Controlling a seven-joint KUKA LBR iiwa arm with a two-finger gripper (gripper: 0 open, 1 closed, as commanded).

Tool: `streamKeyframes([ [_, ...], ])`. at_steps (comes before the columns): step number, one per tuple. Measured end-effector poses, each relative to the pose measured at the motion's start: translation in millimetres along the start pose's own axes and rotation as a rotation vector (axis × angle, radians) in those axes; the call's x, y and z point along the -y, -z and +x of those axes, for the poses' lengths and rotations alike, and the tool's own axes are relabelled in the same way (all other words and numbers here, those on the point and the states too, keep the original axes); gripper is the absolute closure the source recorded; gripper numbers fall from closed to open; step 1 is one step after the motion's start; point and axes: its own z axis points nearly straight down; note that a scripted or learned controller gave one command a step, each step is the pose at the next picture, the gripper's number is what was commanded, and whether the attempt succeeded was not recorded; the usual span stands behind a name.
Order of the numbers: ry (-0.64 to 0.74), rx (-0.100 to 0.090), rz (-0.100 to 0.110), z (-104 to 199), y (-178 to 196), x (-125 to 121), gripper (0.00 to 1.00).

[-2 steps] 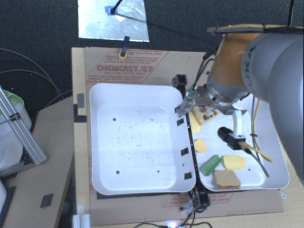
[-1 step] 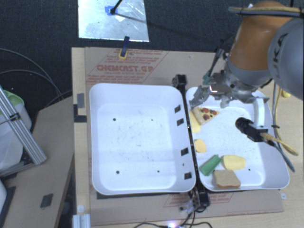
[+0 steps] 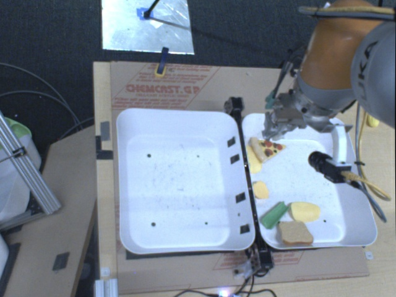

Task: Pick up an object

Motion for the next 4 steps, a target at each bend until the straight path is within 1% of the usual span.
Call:
streamKeyframes([
  [1, 0.0, 0.0, 0.001, 0, 0, 0, 0.0],
  [2, 0.005, 0.0, -0.002, 0, 11, -1, 1.0],
  [3, -0.009, 0.0, 0.001, -14, 30, 4, 1.0],
  [4, -0.002, -0.002, 0.007, 55, 6, 55, 1.0],
])
